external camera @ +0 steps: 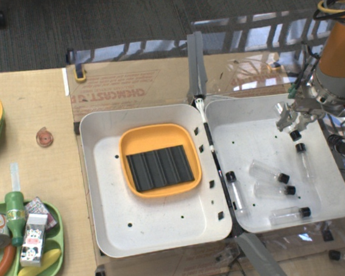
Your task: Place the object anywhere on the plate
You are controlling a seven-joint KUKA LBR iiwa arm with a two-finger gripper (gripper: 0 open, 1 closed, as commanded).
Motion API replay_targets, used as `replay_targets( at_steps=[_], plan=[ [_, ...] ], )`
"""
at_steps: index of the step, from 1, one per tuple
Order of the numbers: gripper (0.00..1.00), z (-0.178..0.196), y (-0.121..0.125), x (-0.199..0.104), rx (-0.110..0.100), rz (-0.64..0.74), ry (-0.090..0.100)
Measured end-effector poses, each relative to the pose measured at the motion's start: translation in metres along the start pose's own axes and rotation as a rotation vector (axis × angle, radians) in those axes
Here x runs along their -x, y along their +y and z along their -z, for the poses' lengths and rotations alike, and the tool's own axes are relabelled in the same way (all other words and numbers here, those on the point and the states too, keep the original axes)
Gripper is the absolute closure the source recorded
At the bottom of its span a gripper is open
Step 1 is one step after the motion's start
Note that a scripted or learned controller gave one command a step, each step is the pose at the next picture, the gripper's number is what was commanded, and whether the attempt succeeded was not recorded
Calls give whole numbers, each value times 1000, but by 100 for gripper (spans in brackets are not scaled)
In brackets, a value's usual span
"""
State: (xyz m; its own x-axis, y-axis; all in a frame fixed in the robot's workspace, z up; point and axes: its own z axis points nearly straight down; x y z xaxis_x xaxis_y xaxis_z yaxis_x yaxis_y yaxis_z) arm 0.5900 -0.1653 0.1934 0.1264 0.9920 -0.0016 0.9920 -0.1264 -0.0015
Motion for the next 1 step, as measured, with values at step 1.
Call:
replay_targets(
  at_steps=[1],
  plan=[
    [100, 9, 40, 50, 1, 54, -1]
  ],
)
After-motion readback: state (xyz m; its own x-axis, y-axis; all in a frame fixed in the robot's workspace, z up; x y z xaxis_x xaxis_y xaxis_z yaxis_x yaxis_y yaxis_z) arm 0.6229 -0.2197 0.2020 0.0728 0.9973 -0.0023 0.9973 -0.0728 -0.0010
